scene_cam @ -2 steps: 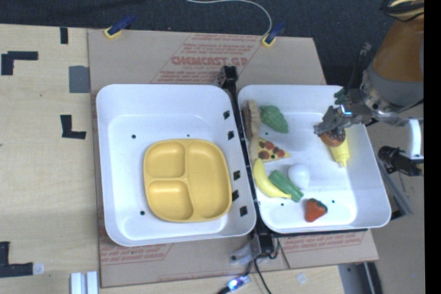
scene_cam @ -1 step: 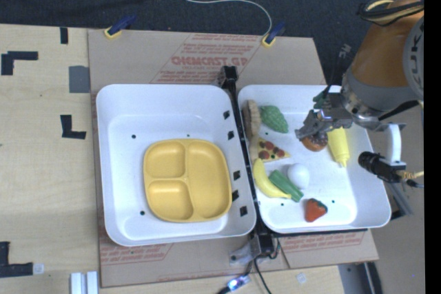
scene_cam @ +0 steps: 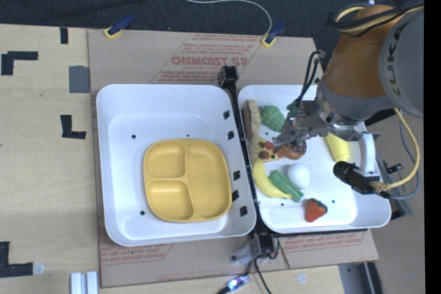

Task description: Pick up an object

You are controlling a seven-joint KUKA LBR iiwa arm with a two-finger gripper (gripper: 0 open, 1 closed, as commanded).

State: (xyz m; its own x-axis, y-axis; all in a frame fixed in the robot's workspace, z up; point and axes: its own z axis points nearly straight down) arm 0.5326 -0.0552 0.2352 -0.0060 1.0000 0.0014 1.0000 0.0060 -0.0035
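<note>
The right bin (scene_cam: 358, 218) holds toy food: a yellow banana (scene_cam: 266, 184), a green pepper piece (scene_cam: 284, 184), a white egg (scene_cam: 299, 174), a red strawberry (scene_cam: 315, 210), a green leafy piece (scene_cam: 273, 116), a pizza slice (scene_cam: 264, 146), a bread stick (scene_cam: 253, 118) and a yellow piece (scene_cam: 338, 147). My gripper (scene_cam: 291, 142) reaches down into this bin from the right, just above the egg and beside the pizza slice. A dark reddish object (scene_cam: 289, 149) lies at its tips; I cannot tell whether it is gripped.
The left bin (scene_cam: 120, 113) holds a yellow divided plate (scene_cam: 186, 180). The arm's grey and orange body (scene_cam: 358, 72) hangs over the right bin's far right side. A black cable and fitting (scene_cam: 358, 177) lie over its right rim. Cardboard (scene_cam: 200, 58) lies under both bins.
</note>
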